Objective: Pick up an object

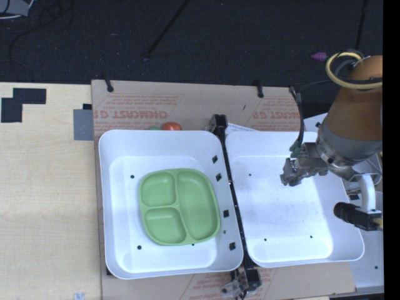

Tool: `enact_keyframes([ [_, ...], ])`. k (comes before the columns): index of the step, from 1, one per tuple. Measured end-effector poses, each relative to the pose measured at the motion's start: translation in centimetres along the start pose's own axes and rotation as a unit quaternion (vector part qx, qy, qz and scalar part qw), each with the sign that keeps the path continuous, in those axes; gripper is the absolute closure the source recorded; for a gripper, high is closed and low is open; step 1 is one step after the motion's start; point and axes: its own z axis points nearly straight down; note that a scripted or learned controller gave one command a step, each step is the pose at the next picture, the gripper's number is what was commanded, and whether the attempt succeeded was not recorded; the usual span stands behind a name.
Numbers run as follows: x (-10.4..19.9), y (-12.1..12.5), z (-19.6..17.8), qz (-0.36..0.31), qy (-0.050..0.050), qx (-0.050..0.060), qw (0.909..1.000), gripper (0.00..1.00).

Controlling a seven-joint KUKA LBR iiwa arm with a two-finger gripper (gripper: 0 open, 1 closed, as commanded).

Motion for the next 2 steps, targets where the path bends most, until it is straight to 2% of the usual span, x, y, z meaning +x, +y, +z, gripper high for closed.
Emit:
enact_keyframes([
  [1, 5.6, 0.9, 1.5, -0.001, 0.001, 0.001, 1.0, 1.0],
  [2, 11.1, 2.1, 1.0, -0.001, 0.0, 0.0, 1.0, 1.0],
])
